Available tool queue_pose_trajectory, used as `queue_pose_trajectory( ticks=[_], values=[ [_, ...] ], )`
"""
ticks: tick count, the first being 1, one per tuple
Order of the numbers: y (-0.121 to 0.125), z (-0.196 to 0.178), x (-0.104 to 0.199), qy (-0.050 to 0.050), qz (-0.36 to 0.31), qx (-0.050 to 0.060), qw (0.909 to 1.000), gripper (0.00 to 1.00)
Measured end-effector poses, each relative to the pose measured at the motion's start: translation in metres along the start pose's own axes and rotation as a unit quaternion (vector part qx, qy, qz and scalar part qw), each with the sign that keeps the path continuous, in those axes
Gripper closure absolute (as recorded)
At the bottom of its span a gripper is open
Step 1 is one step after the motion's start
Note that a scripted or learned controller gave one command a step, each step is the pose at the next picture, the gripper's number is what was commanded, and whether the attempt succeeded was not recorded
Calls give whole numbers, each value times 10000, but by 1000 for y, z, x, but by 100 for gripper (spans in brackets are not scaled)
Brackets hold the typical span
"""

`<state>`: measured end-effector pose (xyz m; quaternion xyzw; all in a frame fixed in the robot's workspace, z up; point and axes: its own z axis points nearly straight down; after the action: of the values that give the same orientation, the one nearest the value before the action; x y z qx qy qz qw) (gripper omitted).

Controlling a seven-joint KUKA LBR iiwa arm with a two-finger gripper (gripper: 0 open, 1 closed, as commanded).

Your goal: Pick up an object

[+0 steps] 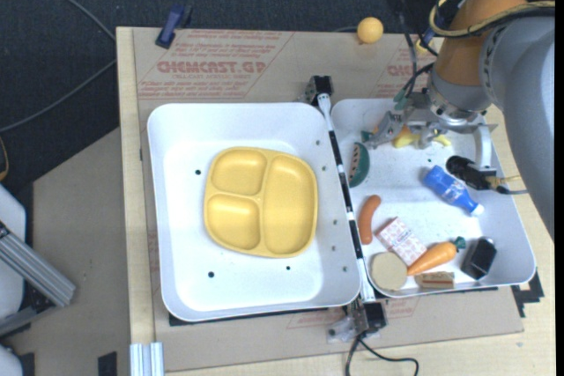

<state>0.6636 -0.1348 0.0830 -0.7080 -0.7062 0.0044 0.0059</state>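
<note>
Camera view: the gripper (407,129) is low in the right bin (520,264), right over a yellow object (407,139); finger state, can't tell. Nothing visibly lifted, so the pick remains undone.

What I can't make out from above

My own wrist covers my gripper (414,129) at the back of the right bin (520,255), so how my fingers stand is hidden, and the yellow thing (407,139) beneath them is mostly covered and too small to name. My arm (529,57) runs off the right edge. The watermelon slice (357,163) sits half tucked behind the bin wall. The pink packet's (398,238) print is unreadable.
</note>
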Motion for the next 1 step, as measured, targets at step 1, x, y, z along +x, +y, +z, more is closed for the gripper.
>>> queue_pose_trajectory(
  ticks=[1],
  values=[
    [1,0,-22,-1,-15,-14,10000,0]
  ],
)
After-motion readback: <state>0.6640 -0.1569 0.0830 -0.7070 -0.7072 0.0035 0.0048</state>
